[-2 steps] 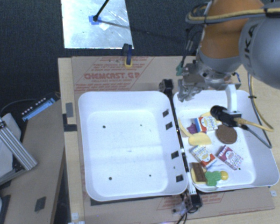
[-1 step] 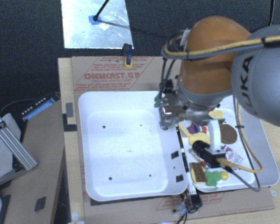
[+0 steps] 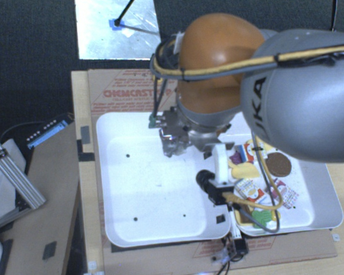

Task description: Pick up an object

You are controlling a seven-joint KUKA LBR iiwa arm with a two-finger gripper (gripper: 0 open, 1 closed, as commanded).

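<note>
To my left spreads the left bin (image 3: 134, 188). My gripper (image 3: 171, 144) hangs over its upper right part (whether my jaws are apart, I cannot tell). Off to my right, the right bin (image 3: 322, 212) holds a yellow piece (image 3: 244, 171), a brown disc (image 3: 278, 164) and a green item (image 3: 262, 218).

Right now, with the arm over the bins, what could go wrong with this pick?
The gripper sits over the left bin, while the objects lie piled in the right bin; closing here would likely grab nothing. The yellow cable loops down among that pile and could snag. The items overlap, so a grasp may slip.
</note>
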